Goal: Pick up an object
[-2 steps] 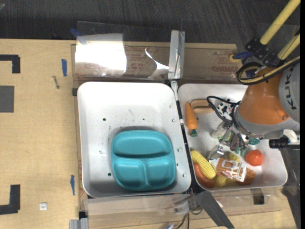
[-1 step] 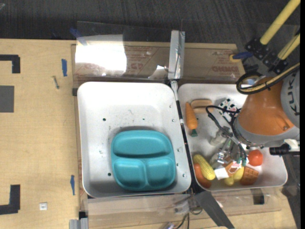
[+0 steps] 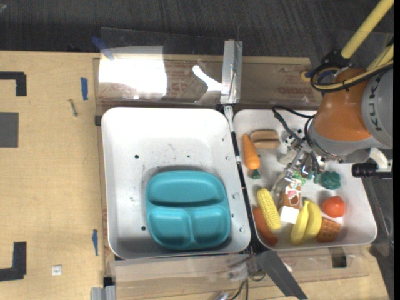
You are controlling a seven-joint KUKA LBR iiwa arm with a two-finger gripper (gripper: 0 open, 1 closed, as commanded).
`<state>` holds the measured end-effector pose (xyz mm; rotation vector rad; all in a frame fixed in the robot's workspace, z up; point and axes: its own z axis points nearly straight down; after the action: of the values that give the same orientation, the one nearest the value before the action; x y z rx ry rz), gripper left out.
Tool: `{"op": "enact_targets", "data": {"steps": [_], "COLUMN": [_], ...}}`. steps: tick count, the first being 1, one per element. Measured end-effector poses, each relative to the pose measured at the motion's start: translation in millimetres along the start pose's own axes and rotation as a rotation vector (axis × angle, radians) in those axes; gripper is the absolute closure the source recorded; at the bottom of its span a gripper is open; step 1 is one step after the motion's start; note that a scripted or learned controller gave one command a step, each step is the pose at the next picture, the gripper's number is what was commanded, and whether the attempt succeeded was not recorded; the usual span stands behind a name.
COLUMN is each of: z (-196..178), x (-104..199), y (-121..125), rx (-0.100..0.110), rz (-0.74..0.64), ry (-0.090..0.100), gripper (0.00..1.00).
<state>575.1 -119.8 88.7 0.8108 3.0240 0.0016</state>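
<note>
My gripper [image 3: 292, 172] reaches down into the right bin [image 3: 369, 230] from the orange-banded wrist at the right. Its tip hangs among the toy foods, just above a small brown piece [image 3: 292, 198] and a white cube [image 3: 289, 215]. Left of the tip lies an orange carrot [image 3: 251, 153], with a hot dog bun [image 3: 265, 137] behind it. A corn cob [image 3: 269, 208] and a yellow banana [image 3: 306, 220] lie toward the front. A red tomato [image 3: 334, 206] and a teal round piece [image 3: 329, 180] sit to the right, under the wrist.
The left bin [image 3: 125, 136] holds a teal compartment tray [image 3: 187, 209] in its front half. A waffle-patterned piece [image 3: 330, 229] and a red piece [image 3: 263, 225] lie at the right bin's front. A metal divider post [image 3: 231, 74] stands behind the bins.
</note>
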Motion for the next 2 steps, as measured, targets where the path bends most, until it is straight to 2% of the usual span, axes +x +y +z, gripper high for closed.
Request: {"op": "enact_targets", "data": {"steps": [1, 2], "z": [-13, -13], "x": [-3, 60], "y": [2, -7], "rx": [-0.002, 0.003], "rz": [-0.003, 0.041], "ry": [-0.011, 0.01], "gripper": [1.0, 1.0]}}
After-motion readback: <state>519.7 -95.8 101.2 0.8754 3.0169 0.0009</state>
